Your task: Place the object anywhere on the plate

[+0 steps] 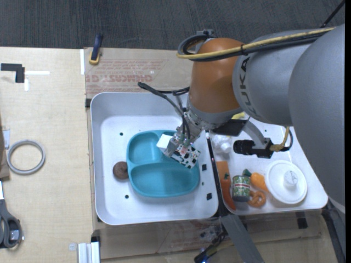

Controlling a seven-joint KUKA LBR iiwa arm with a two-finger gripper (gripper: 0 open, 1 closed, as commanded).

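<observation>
The pale wooden bench (44, 201) bears two white bins (104, 163) (side by side); a tape roll (24, 156) lies left.

The arm (258, 75) is cut off by the right edge and hides the back part of the right bin (307, 199). Left of the blue divided plate (162, 171), a pair of scissors (10, 230) and a brown strip (3, 158) are cut off by the left edge. Over the plate's right rim, the gripper (184, 149) is too small to show its finger state. Right of the plate, a green can (240, 186) bears a label too blurred to read
</observation>
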